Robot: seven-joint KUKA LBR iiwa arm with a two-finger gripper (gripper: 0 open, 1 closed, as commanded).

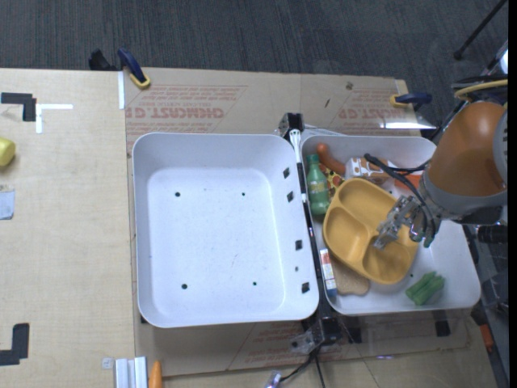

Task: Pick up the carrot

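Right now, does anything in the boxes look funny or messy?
Yes. The right bin is crowded: a yellow divided dish sits tilted over other items, and the carrot lies partly tucked under things at the bin's far end. The tool hovers over the dish, away from the carrot.

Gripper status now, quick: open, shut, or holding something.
Gripper: cannot be told from this view. It hangs over the yellow divided dish in the right bin; the carrot lies apart, near the bin's far left corner.
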